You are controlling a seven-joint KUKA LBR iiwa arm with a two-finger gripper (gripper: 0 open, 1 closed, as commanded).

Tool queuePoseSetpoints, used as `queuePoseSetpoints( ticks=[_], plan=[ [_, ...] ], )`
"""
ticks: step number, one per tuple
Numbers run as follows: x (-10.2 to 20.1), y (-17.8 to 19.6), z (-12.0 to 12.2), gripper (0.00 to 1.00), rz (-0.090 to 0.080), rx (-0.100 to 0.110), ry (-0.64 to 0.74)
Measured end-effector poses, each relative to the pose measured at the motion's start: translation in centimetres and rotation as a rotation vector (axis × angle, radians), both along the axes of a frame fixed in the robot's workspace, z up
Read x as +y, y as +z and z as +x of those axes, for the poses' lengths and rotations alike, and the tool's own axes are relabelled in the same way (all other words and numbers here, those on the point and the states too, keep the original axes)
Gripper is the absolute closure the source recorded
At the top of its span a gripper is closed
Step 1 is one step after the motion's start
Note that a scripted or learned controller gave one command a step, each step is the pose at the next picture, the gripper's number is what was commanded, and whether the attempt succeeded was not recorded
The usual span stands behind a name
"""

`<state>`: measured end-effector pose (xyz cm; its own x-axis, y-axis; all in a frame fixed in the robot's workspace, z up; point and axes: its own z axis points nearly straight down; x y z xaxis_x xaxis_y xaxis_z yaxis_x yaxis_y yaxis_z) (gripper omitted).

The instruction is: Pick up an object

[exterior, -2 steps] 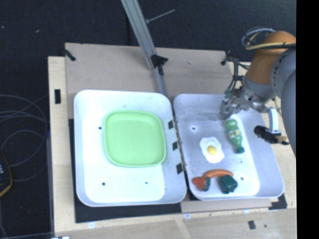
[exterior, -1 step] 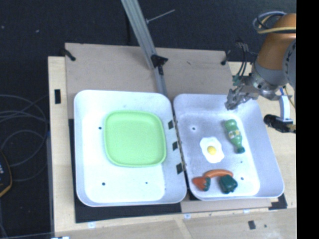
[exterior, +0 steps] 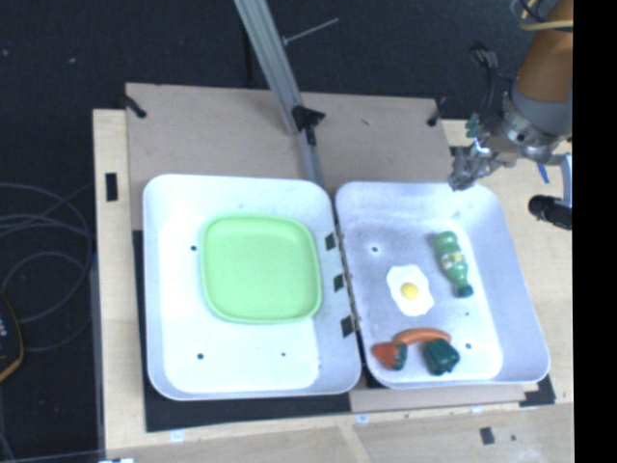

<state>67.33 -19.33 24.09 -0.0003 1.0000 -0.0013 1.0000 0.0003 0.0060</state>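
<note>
The right bin [exterior: 366,210] holds a green bottle [exterior: 450,262], a fried egg [exterior: 411,290], an orange sausage [exterior: 422,337], a red piece [exterior: 389,356] and a dark green piece [exterior: 442,357]. My gripper [exterior: 466,176] hangs over the bin's far right corner, well behind the green bottle. Nothing shows between its fingers.
The left bin [exterior: 169,258] holds a light green square plate [exterior: 260,268]. A grey metal pole [exterior: 275,61] slants up from the far rim between the bins. The arm [exterior: 542,75] comes in from the upper right.
</note>
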Motion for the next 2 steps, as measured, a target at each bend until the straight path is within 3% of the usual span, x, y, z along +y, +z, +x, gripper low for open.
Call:
queuePoseSetpoints(
  ticks=[1,2],
  plan=[
    [-0.1,5.3,0.1,1.0,0.0,0.0,0.0],
    [4.0,3.8,-1.4,1.0,0.001,0.006,0.002]
  ],
)
